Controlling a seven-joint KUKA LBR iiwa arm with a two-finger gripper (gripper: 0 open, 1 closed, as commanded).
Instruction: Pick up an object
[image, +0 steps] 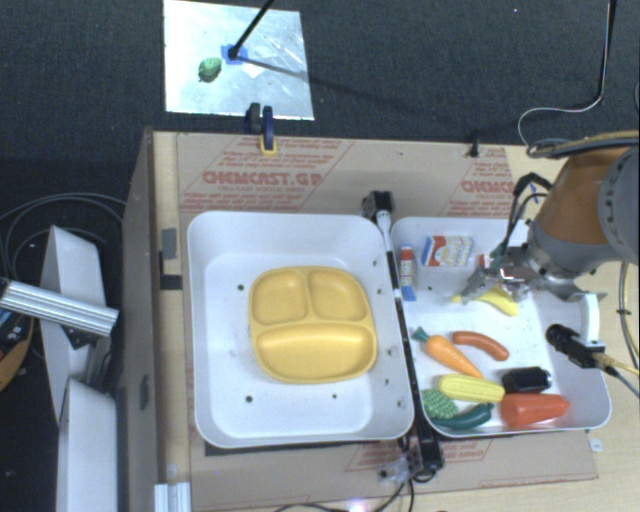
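The right bin (598, 398) holds toy food: a yellow banana (497, 301), an orange carrot (446, 352), a red-brown sausage (482, 344), a corn cob (470, 387), a green cucumber (463, 419), a red pepper (533, 407), a black block (525, 379) and a small red-and-blue carton (447, 250). My gripper (500, 272) reaches in from the right and sits low over the back of this bin, right above the banana's upper edge. The wrist hides the space between it and the banana.
The left bin (215, 300) carries a yellow divided plate (310, 322). A white and blue tube (405, 272) lies along the wall between the bins. A black part (573, 345) sticks out near the right rim. Cables hang at the upper right.
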